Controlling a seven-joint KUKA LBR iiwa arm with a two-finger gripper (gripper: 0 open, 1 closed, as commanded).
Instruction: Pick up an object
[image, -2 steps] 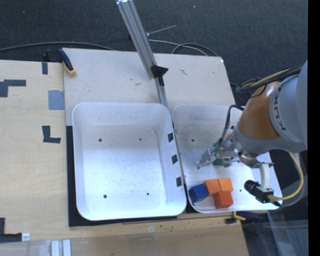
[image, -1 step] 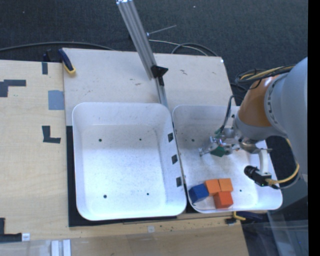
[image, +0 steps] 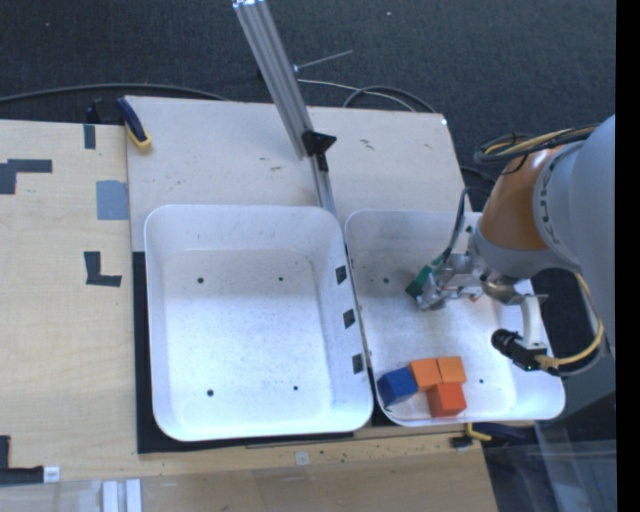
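Blue cube (image: 397, 385) and three orange blocks (image: 440, 384) clustered at 6 o'clock in right bin (image: 380, 240); probably light, rigid, best pinched across flat opposite faces. Gripper (image: 432, 290) low mid-bin, at 12 o'clock from cluster, arm (image: 520, 215) entering from 3 o'clock. Finger state cannot tell; small green piece (image: 418, 283) at tip, hold unconfirmed.

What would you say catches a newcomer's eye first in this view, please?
Probably the grey arm with its orange band, reaching in from the right with its gripper over the right bin. Next, the bright cluster at that bin's near edge: a blue block beside orange blocks.
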